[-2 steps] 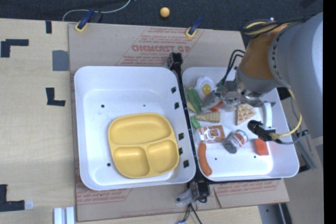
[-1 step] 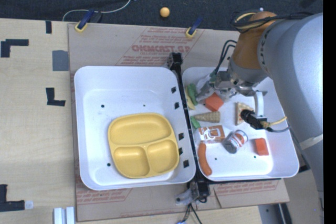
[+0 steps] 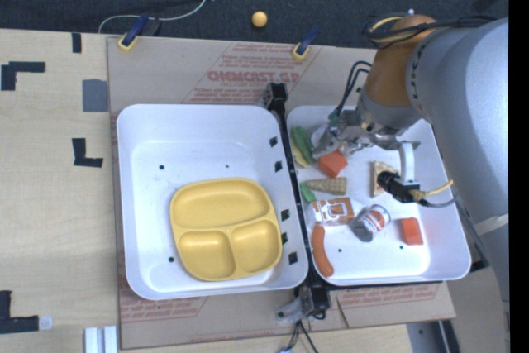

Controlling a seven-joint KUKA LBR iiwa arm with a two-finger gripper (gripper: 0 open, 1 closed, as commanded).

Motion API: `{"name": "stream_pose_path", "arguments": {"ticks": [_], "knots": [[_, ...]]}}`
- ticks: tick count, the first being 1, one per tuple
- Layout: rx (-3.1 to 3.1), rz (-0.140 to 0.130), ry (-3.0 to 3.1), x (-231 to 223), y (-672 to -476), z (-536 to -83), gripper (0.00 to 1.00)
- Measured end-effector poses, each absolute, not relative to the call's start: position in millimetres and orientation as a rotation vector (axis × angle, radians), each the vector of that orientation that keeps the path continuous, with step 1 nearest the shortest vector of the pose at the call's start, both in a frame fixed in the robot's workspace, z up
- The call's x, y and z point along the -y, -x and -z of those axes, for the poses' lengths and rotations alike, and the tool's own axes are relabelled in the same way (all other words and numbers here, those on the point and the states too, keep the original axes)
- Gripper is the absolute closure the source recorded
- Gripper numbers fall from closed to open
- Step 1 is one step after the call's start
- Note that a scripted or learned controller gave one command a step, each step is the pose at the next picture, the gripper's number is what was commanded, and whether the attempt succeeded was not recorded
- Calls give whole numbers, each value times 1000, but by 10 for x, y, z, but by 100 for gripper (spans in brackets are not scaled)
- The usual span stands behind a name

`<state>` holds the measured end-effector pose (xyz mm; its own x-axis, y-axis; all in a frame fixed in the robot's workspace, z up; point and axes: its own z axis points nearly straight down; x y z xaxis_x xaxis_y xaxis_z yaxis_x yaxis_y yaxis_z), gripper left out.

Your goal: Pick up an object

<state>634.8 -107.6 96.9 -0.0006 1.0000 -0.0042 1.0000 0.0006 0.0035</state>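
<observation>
My gripper (image 3: 337, 141) hangs low over the upper left part of the right bin (image 3: 442, 260), at the end of the grey arm with its orange band. Right beneath it lies an orange-red block (image 3: 332, 164), and a green vegetable (image 3: 301, 144) lies just to its left. Nothing can be seen held in the gripper. Further down the bin lie a waffle cone (image 3: 327, 186), an orange and white packet (image 3: 333, 212), a small can (image 3: 370, 221), a red block (image 3: 411, 231), a sausage (image 3: 321, 250) and a slice of toast (image 3: 381, 175).
The left bin (image 3: 149, 145) holds a yellow divided plate (image 3: 225, 227). The arm's body covers the right bin's upper right side. A small orange ball (image 3: 259, 18) lies on the dark floor beyond the bench.
</observation>
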Motion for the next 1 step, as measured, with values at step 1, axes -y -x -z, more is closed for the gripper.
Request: {"name": "stream_pose_path", "arguments": {"ticks": [1], "knots": [[-2231, -4, -2215, 293, -5743, -1918, 100]]}}
